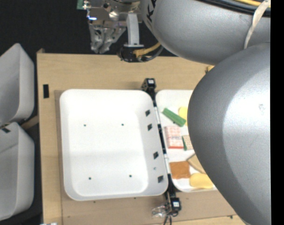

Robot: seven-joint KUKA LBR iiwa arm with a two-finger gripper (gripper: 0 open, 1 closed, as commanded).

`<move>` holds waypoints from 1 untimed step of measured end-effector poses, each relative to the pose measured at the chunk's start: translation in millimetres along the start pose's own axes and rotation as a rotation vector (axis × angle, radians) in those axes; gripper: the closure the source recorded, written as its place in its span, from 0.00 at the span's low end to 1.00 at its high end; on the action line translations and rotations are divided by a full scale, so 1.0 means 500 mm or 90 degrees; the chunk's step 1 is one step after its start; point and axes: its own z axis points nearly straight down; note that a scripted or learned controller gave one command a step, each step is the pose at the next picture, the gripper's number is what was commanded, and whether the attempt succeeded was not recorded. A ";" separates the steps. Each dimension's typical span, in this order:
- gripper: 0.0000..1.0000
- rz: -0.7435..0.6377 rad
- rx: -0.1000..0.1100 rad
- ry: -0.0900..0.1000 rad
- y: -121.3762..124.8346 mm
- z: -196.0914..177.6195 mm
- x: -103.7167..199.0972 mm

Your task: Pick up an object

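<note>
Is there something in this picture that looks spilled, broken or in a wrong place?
Nothing stands out. The green block, the yellow piece, the brown square and the small red-and-white packet lie loose inside the right bin. The gripper hangs beyond the bench's far edge.

My arm [226, 125] is all smooth, rounded grey shells with part of a black letter K on one. Black and yellow cables run along it. The pincer [103, 41] is bare metal beside a white block.
</note>
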 end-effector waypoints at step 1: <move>1.00 0.003 -0.005 0.001 -0.049 -0.275 -0.010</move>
